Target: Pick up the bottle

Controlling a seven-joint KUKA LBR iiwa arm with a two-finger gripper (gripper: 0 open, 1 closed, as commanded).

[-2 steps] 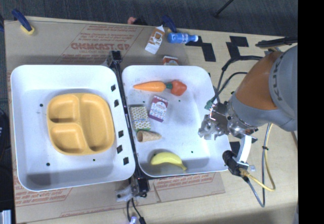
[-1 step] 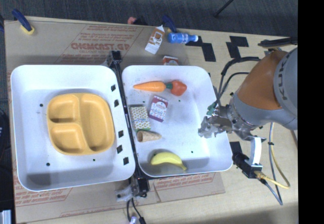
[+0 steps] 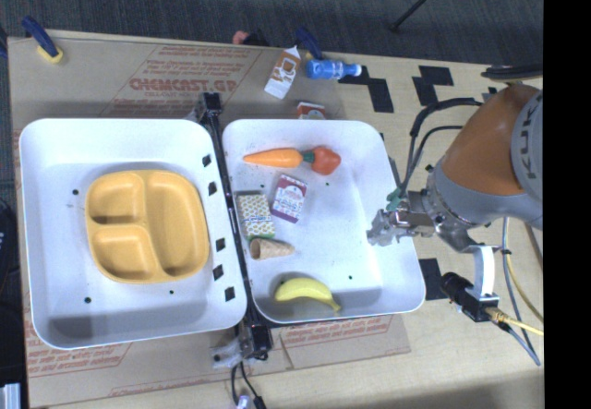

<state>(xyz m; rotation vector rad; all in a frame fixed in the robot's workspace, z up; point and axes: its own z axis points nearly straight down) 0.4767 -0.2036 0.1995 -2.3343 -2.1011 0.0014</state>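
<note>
Gripper (image 3: 383, 230) at the right bin's (image 3: 369, 135) right edge, grip unclear; small blue plastic bottle (image 3: 325, 70) lies crosswise beyond the bin's far edge.

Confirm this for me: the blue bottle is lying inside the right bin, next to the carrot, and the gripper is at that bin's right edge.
Not quite. The camera view shows the blue bottle lying on the bench beyond the right bin, outside it, not next to the carrot. The gripper is indeed at that bin's right edge.
</note>
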